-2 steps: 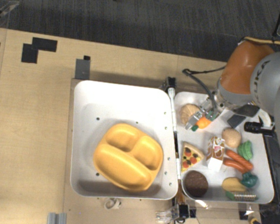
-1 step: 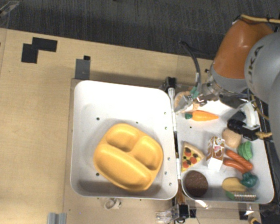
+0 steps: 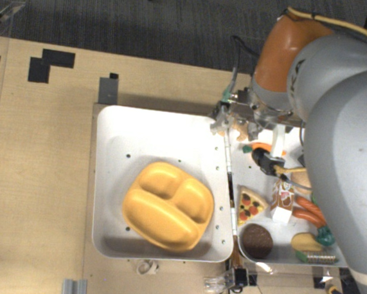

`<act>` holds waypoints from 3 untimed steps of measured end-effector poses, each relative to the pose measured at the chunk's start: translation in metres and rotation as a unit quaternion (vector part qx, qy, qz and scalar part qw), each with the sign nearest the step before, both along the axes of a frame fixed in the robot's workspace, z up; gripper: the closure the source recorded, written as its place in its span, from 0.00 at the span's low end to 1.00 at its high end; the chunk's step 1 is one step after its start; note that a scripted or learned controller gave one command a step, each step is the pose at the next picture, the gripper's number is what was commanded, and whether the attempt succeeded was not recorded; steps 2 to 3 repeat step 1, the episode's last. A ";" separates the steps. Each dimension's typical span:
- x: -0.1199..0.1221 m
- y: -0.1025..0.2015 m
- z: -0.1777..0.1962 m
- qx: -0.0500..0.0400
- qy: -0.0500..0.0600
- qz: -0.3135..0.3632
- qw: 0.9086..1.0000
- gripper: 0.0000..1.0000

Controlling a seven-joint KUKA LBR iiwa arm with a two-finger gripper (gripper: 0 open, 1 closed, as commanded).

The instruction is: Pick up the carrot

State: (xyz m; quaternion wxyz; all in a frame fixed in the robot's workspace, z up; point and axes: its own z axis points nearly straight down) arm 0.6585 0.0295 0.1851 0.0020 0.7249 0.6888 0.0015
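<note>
The carrot (image 3: 309, 215) is a slim orange taper with a green top, lying in the right-hand bin (image 3: 288, 264), partly under my arm. My tool (image 3: 247, 120) hangs over that bin's far end, apart from the carrot; I cannot tell whether it is open or closed.

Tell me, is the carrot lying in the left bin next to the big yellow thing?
No, the carrot lies in the right bin, past the pizza slice, while the yellow lump sits in the left bin.
</note>
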 end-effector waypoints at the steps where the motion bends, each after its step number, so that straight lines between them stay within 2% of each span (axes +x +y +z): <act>1: -0.026 0.042 -0.001 0.001 0.002 -0.279 0.960 1.00; 3: -0.026 0.042 -0.001 0.001 0.002 -0.279 0.960 1.00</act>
